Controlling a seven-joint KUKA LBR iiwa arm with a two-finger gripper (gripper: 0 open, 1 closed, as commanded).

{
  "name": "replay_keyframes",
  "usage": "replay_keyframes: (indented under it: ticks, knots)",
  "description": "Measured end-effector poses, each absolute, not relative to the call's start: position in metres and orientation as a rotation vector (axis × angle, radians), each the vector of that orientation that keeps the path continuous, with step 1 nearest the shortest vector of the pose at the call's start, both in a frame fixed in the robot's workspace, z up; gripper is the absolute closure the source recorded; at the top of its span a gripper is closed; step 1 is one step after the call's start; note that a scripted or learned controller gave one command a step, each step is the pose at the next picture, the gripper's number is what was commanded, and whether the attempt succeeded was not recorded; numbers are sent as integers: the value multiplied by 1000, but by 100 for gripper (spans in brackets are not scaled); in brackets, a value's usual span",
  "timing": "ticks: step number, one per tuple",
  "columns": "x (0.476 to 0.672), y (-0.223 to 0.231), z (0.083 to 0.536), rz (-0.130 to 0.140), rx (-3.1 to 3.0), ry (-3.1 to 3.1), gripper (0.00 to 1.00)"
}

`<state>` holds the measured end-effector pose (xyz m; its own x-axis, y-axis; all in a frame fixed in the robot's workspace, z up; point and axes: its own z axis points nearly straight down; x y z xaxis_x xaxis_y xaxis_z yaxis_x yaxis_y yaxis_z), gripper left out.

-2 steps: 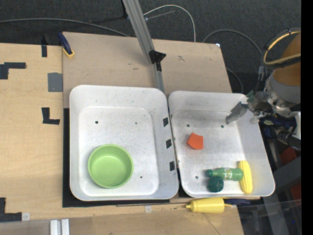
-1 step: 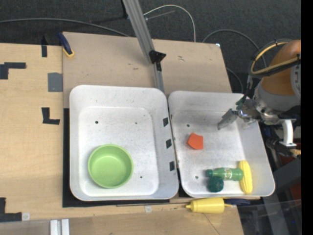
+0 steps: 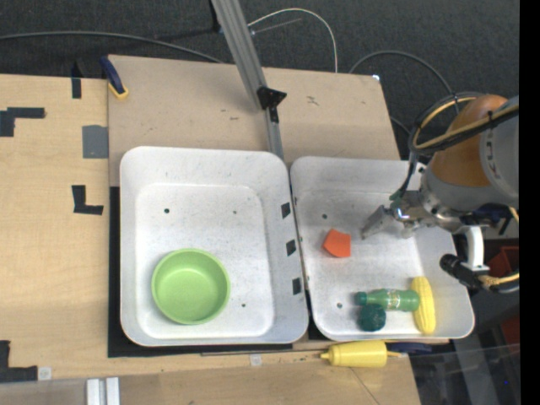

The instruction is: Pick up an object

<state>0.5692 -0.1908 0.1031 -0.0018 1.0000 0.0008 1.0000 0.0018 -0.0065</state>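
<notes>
In the right bin [image 3: 337,180], an orange block [image 3: 337,244] lies near the middle left. A green bottle [image 3: 388,299] lies on its side near the front wall, with a dark green piece [image 3: 369,317] at its left end and a yellow banana-shaped object [image 3: 423,304] at its right end. My gripper [image 3: 381,216] hangs over the right bin, right of and slightly behind the orange block. It is open with nothing between its fingers.
A light green bowl [image 3: 191,286] sits in the front left of the left bin [image 3: 202,175]. A yellow object [image 3: 358,354] lies on the bench just outside the right bin's front wall. A slanted metal pole [image 3: 245,45] rises behind the bins.
</notes>
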Motion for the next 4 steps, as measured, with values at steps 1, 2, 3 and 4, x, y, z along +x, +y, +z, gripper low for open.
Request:
replay_keyframes:
  ticks: [1,2,3,4]
  knots:
    - [570,-191,116,3,-2216,-2223,100]
    - [578,-195,175,-2,-2223,-2226,100]
    - [573,-199,236,-3,-2224,-2227,100]
    - [574,-199,269,-2,-2221,-2225,100]
